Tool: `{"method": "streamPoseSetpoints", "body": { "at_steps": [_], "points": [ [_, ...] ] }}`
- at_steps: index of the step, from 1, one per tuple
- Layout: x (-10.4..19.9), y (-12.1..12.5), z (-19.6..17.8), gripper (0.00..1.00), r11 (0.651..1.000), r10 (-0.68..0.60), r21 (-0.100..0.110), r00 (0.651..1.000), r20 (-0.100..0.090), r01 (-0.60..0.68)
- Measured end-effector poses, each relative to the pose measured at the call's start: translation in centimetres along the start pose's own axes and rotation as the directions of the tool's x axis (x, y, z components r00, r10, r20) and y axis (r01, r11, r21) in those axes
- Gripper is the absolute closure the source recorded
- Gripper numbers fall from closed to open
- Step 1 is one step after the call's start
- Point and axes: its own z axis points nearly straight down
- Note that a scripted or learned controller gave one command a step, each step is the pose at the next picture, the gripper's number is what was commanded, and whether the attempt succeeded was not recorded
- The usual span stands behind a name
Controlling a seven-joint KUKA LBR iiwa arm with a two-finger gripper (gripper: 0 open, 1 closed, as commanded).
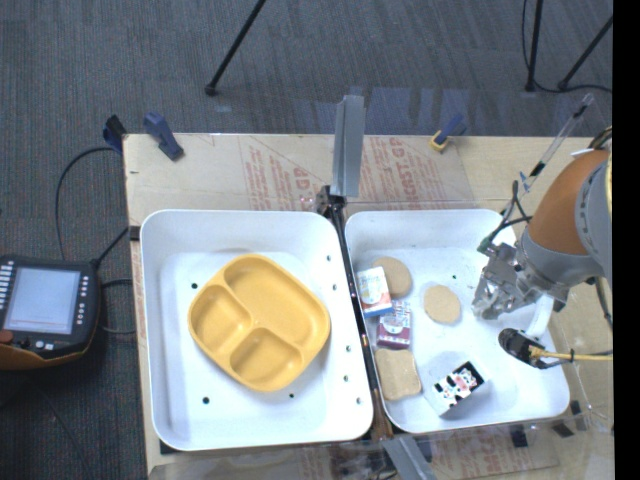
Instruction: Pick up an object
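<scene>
Floor: dark grey ribbed carpet (120,48) covered the upper part and left side of the frame.

Stands: thin black tripod legs (240,33) slanted across the carpet at upper centre; further black legs (560,38) stood at upper right.

Bench: a pale brown board top printed with red lettering (250,173) ran across the middle of the frame. A blue clamp (163,135) gripped its upper left edge, a yellow-and-blue clamp (443,135) its upper right edge. A grey upright metal post (348,148) rose at centre.

Equipment: a black handheld control pendant with a pale grey screen (45,308) lay at far left on the carpet, a black cable (75,183) looping up from it toward the bench corner.

Light: even, with soft shadows.
</scene>
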Motion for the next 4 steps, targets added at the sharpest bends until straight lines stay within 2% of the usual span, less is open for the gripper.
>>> {"method": "streamPoseSetpoints", "body": {
  "at_steps": [1, 2, 3, 4],
  "points": [
    [1.4, 1.5, 0.0, 1.0, 0.938, 0.345, 0.0, 0.938, 0.0, -0.345],
    [-0.4, -0.1, 0.0, 1.0, 0.821, 0.571, 0.002, 0.821, 0.001, -0.571],
    [-1.8, -1.6, 0.1, 1.0, 0.692, 0.722, 0.003, 0.692, 0.003, -0.722],
    [-1.8, -1.7, -0.8, 1.0, 0.695, 0.719, 0.007, 0.695, 0.006, -0.719]
  ]
}}
